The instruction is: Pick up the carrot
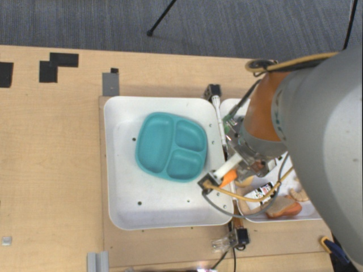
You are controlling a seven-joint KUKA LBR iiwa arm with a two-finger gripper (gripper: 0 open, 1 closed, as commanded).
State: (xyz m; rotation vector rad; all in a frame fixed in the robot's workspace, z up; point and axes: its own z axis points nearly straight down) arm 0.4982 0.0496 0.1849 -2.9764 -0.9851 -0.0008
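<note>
A small orange carrot (228, 178) shows at the left edge of the right bin (283, 217), just below the arm's wrist. The gripper (245, 171) hangs right beside and over it, largely hidden by the grey arm and orange band. Only the tip of the carrot is visible, close against the gripper, and I cannot tell whether it is held.
The left bin (122, 208) holds a teal divided plate (171, 146). In the right bin lie a reddish-brown piece (283, 209), a beige item (298, 195) and a small black-and-white object (261, 191). The arm covers most of the right bin.
</note>
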